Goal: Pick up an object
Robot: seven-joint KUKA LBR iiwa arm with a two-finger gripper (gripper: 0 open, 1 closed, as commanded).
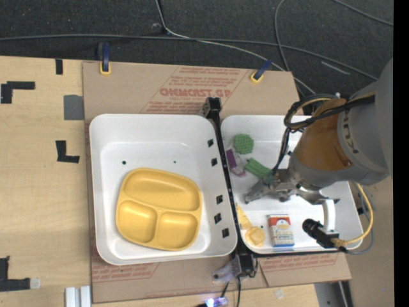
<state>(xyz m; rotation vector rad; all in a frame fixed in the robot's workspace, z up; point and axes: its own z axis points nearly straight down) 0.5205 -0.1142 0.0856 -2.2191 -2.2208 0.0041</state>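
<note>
Objects for picking lie in the right bin [348, 226], right of centre in your frame: a green knobbly ball [243, 144] near its upper left corner, a green block [257, 168] just below it, a small red and white box [280, 229] near the bottom edge, and a pale yellow piece [254, 236] beside that box. The gripper [263, 191] hangs over the bin's middle, close under the green block. You cannot tell how its pincer stands. The left bin [102, 139] holds 1 yellow tray [158, 208] with 3 compartments.
</note>
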